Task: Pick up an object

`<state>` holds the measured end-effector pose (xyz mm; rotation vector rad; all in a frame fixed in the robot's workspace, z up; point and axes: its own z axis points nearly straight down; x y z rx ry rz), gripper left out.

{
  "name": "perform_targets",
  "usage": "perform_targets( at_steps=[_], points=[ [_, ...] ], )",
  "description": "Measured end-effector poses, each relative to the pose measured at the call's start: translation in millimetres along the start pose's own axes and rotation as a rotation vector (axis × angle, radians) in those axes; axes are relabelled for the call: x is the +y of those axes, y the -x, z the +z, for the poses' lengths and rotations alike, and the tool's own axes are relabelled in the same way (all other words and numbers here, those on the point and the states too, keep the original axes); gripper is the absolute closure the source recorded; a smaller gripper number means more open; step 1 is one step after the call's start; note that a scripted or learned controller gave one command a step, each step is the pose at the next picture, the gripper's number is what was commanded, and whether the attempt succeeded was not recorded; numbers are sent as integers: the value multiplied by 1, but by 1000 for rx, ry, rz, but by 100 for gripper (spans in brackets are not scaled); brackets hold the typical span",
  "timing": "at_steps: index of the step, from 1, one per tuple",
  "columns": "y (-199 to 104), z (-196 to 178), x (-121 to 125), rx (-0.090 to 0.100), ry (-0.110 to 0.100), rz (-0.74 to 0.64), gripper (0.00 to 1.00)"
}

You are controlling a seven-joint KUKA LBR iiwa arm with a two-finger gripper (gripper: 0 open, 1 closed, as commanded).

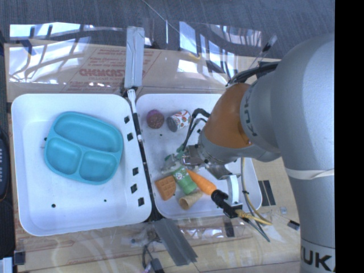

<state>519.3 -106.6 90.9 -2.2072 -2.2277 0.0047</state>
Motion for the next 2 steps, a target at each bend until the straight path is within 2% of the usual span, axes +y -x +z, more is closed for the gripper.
perform_targets(
  at_steps=[1, 2],
  points=[
    [0, -10, 1, 0, 0, -5, 100],
    [-46, -104, 37, 0, 11, -2, 100]
  ],
)
